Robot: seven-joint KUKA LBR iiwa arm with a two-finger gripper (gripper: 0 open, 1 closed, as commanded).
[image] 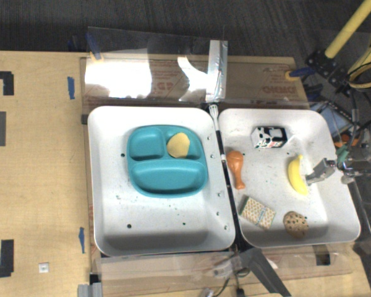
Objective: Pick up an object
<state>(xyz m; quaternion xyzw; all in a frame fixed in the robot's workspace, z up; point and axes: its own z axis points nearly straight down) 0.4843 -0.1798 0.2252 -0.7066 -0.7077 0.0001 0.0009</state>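
The tool (316, 172) was on approach, touching the banana (296, 174) in the right bin (334, 218); I could not tell its state, and next it needed to straddle the fruit.

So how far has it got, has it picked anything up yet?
Nothing looks lifted yet: the banana, the cookie, the chicken drumstick, the patterned wafer and the black and white toy all lie in the right bin. In hand: the gripper sits right beside the banana. Left to do: grasp something and raise it.
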